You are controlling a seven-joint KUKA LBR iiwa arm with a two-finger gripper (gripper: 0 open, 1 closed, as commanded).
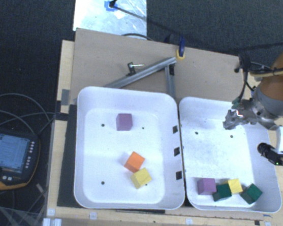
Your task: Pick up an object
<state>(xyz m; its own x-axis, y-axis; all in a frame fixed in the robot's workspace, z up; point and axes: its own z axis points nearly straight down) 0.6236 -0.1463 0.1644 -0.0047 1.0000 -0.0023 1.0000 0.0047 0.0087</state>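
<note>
Fingers of the gripper (231, 121) hang over the upper right part of the right bin (207, 143), too small and blurred to tell whether they are spread or pressed together; nothing shows between them. Along that bin's near edge lie a purple cube (206, 185), a dark green cube (222, 192), a yellow cube (235, 185) and another green cube (251, 193). On the surface beside it, the left bin (93, 129) holds a purple block (124, 121), an orange block (134, 161) and a yellow block (141, 178), these last two touching.
</note>
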